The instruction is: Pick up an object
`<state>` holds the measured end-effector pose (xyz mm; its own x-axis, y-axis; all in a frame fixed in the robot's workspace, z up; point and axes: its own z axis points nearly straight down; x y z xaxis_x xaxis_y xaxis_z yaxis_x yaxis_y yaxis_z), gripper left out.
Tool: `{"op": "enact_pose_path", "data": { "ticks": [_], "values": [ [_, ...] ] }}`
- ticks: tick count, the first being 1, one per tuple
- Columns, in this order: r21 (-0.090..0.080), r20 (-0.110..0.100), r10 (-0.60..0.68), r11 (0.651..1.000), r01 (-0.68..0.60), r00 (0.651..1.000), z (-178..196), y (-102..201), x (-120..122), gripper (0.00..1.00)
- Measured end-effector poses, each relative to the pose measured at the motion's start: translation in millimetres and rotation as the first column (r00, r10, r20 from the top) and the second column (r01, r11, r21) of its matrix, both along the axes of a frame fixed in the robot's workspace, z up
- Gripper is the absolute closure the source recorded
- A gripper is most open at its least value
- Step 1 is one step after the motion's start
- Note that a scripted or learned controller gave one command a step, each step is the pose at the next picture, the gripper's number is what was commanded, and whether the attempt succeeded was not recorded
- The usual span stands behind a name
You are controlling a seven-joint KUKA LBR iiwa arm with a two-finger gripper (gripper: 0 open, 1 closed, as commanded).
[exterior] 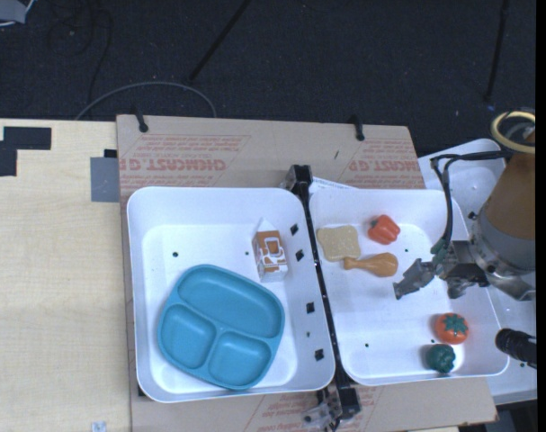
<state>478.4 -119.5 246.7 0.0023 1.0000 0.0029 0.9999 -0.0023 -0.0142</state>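
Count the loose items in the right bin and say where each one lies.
5. Bread slice and drumstick near the divider, red pepper toward the back, tomato and a green piece at the front right. The arm may hide more.

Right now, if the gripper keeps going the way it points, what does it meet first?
The gripper points left across the right bin. The tan drumstick-shaped toy looks first in line, though height above the bin floor is unclear, so it could pass over.
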Motion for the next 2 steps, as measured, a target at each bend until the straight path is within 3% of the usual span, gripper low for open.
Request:
{"op": "enact_pose_path", "data": {
  "ticks": [1, 2],
  "values": [
    [-0.001, 0.010, 0.002, 1.000, -0.002, 1.000, 5.1, -0.1, 1.9, 0.00],
    [0.000, 0.004, 0.002, 1.000, -0.002, 1.000, -59.4, 0.2, 0.9, 0.00]
  ]
}}
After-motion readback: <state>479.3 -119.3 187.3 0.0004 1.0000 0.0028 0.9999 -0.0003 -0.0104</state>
